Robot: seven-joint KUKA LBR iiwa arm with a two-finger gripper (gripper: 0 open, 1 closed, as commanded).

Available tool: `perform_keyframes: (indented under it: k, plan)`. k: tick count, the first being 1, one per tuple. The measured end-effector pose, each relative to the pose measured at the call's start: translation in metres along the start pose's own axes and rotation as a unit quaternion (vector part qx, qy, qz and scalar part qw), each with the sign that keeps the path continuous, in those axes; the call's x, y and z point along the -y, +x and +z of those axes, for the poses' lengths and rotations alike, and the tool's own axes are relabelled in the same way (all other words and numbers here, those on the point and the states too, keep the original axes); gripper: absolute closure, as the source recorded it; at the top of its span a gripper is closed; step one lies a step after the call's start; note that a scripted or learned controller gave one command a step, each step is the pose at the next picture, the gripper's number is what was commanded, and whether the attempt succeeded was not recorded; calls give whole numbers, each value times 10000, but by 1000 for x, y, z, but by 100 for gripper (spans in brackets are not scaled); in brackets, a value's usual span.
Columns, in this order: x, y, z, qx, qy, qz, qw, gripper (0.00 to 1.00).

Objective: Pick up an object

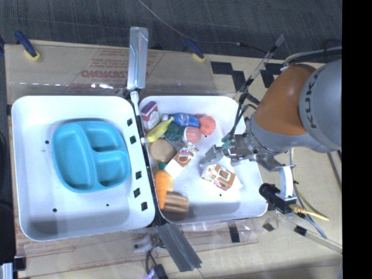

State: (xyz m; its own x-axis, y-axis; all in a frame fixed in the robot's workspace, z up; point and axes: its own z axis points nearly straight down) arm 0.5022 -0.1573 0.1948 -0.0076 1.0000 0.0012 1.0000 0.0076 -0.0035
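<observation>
Over the right bin [247, 205], the gripper [216, 154] is seen low among the objects, carried by the grey arm [290, 112] that reaches in from the right of the camera view. Its dark fingers are pointed toward the middle of the bin, but whether they are spread or closed cannot be told, since they are small and blurred against the white floor. Nothing is seen lodged between them.

No single object is named by the task, so any item in this bin may serve. Just below the gripper, a small printed carton [220, 177] is lying flat, close to it and perhaps touching. A second small carton [186, 155] is lying to the gripper's left. Further left, a cluster is gathered against the dividing wall: a red-and-white box [150, 114], a yellow banana-shaped toy [158, 130], a blue item [186, 120], a red round item [207, 124], a tan rounded piece [162, 151], an orange carrot-like piece [163, 183] and a brown block [175, 202]. A blue divided tray [91, 153] is held in the left bin [29, 173].

The pick is judged to be not yet done: every object is resting on the bin floor, and nothing is lifted. What is left is a secure closure on one item, most likely the nearer carton, and a clean lift.
</observation>
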Motion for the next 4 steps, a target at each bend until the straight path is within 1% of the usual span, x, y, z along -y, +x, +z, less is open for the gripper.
perform_keyframes:
  k: [1,2,3,4]
  plan:
    - [-70,39,-17,4,-5,382,9993,0]
    - [-110,45,-87,5,-34,512,9987,0]
    - [-127,48,-135,15,-32,-690,9976,0]
    - [-145,49,81,31,-57,-1145,9934,0]
